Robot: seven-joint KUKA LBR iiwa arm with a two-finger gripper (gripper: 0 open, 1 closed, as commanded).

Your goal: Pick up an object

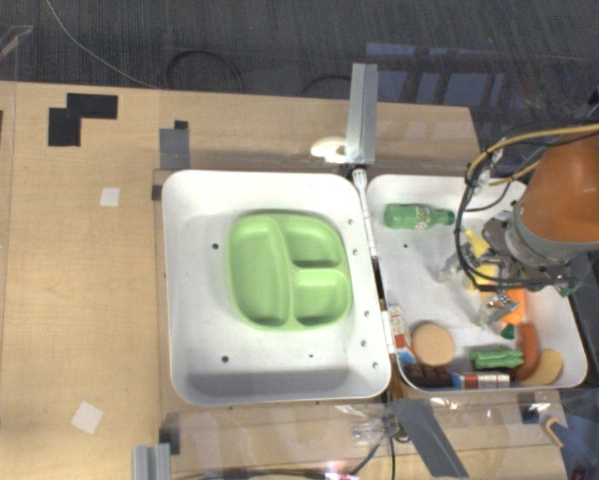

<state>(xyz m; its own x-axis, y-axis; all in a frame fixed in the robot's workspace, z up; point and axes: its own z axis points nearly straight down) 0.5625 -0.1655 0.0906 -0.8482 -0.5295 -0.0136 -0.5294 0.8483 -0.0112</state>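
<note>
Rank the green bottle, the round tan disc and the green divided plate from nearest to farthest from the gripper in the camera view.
Measured from the gripper, low in the right bin:
1. Round tan disc, in the right bin, down-left of it.
2. Green bottle, at the right bin's far end; not much farther.
3. Green divided plate, in the left bin, clearly farthest.

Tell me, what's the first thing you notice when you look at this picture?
The big light green divided tray stands out most, lying alone in the middle of the left white bin. Next is the robot arm with its orange band, reaching down into the right bin from the right. That bin holds a jumble of small colourful things along its near edge, and a green bottle lying on its side near the far edge.
</note>
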